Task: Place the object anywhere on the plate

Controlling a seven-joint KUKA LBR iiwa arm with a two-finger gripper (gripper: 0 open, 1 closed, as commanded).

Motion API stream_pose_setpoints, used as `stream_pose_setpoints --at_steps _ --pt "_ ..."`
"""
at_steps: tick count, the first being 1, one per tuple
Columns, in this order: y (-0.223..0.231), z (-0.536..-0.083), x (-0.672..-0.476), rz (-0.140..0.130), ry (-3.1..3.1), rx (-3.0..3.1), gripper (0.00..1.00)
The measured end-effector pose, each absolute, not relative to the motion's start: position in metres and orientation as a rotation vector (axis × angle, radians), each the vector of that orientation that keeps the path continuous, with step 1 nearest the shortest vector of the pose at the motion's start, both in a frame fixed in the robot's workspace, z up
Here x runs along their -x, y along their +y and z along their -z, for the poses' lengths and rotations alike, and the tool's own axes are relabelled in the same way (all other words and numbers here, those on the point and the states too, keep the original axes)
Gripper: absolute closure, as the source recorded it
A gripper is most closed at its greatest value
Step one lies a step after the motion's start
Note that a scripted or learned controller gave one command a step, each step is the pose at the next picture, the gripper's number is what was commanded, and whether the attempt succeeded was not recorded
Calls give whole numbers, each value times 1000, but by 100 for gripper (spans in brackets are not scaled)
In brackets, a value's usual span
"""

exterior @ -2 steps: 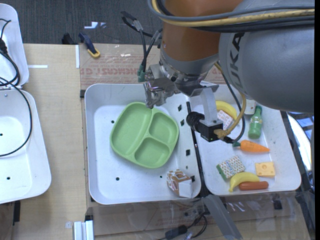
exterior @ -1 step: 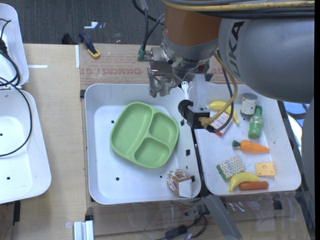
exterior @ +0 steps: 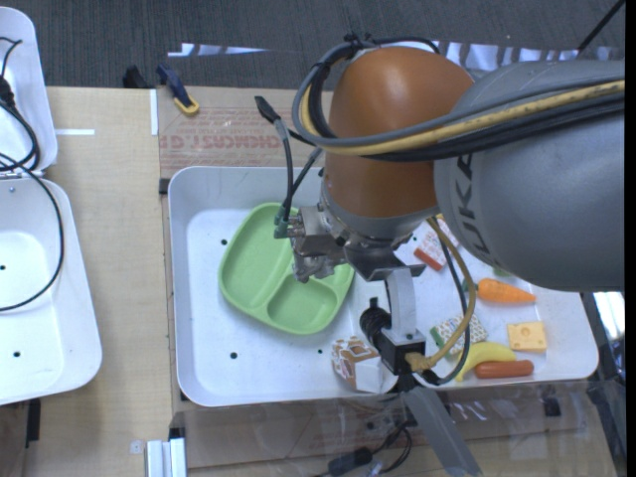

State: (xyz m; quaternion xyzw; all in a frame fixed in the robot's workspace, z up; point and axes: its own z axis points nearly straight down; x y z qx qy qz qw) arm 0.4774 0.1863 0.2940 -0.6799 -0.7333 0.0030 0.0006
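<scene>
Red mirrored lettering runs across the cardboard sheet [exterior: 231,139] behind the right bin; letters not legible. Large dark letters, apparently "UK", partly cut off, on the grey arm [exterior: 527,182].

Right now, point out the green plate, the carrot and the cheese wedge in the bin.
green plate [exterior: 250,256]: camera view, on its larger left compartment.
carrot [exterior: 505,291]: camera view, on the middle of its orange body.
cheese wedge [exterior: 527,336]: camera view, on its yellow top face.

The arm [exterior: 477,157] hides part of the plate [exterior: 260,266] (its right rim).
</scene>
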Motion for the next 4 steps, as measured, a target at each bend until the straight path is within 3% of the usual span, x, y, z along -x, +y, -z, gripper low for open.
stream_pose_setpoints --at_steps 1,2,3,4 --pt "75 -393 -486 -4 -2396 2034 100" --pt "69 -284 -586 -6 -2405 2019 100" --pt "67 -307 -624 -3 -2502 1903 100" --pt "39 -278 -587 -4 -2683 1631 100"
